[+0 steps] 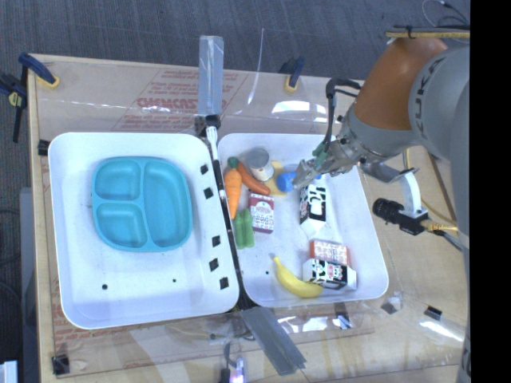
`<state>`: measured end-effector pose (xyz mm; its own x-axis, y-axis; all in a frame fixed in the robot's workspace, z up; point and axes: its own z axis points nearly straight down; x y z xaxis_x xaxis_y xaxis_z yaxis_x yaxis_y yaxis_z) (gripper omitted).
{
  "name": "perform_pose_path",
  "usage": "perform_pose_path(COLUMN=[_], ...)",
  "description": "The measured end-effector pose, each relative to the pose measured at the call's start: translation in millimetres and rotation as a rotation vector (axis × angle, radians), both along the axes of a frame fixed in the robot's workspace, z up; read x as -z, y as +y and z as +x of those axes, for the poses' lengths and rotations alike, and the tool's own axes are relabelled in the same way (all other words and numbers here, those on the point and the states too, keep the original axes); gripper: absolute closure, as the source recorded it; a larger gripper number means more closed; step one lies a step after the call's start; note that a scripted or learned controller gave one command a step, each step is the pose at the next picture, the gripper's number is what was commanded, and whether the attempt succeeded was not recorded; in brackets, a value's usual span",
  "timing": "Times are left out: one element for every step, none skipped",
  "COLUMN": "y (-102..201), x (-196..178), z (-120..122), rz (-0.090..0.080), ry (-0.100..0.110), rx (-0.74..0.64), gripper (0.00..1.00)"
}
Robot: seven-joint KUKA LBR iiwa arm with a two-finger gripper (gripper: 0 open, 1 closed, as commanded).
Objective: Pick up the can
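The gripper (306, 174) hangs low in the right bin (369, 228) — whether its grip is open or closed, I cannot tell. The can (257, 163) stands just left of it, beside 2 carrots (232, 188).

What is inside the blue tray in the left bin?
The blue tray has three compartments, and all look bare. It lies flat in the left bin, so whatever is under it is covered from this view.

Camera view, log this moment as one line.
claw: over right bin, beside can | can: standing, not held | tray: left bin
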<state>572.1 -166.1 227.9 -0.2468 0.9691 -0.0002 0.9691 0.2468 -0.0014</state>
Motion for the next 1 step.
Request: perform_pose_path(y=[44.4], x=[-30.0], z=[26.7], rz=[-0.001], ry=[0.002], rx=[0.198], gripper=[1.0])
